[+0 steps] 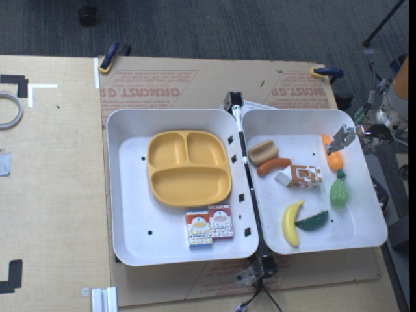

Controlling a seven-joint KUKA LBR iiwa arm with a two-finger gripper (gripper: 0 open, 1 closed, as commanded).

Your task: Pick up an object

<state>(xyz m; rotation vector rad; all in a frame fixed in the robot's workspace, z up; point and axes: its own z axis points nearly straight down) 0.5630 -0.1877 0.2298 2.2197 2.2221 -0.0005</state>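
Nearest the camera in the left white bin (130, 239), two small red-and-white cartons (209, 225) lie side by side below a yellow three-compartment plastic plate (189, 168). In the right white bin (370, 229), a yellow toy banana (290, 223) touches a dark green leaf-shaped toy (313, 220); beyond them sit a knobbly light green toy (338, 192), a small orange-and-white milk carton (301, 176), a red sausage (273, 166) and a brown bread roll (262, 151). At the right wall, the metal two-finger gripper (339, 139) hangs open just over an orange carrot toy (333, 156), gripping nothing.

Yellow divided plastic plate (189, 168) in white L bin (123, 194); R bin (364, 229): yellow banana (290, 223), orange carrot (333, 157), green strawberry-shaped toy (338, 193), red-white cartons (209, 225).
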